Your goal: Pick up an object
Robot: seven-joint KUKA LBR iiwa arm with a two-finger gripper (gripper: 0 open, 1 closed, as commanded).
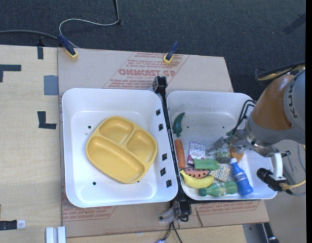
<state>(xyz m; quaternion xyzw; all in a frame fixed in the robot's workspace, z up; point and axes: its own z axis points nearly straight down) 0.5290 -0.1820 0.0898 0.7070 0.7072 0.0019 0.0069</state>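
My gripper (223, 149) hangs low in the right bin (206, 105), at the right side of a pile of toy items. Just under and left of it lie a green block (205, 163) and a pink-and-white packet (196, 149). A blue bottle (240, 178) lies just below the gripper, by the bin's front right. A watermelon slice on a yellow banana (196, 178), a green bottle (218, 189), an orange carrot (180, 153) and a dark green pepper (178, 122) fill the bin's left and front. Nothing can be seen held.
The left bin (75, 151) holds a yellow divided plate (121, 149). The grey arm with its orange band (271, 108) reaches in over the right bin's right rim. Two yellow clamps (171, 53) pin the cardboard behind the bins.
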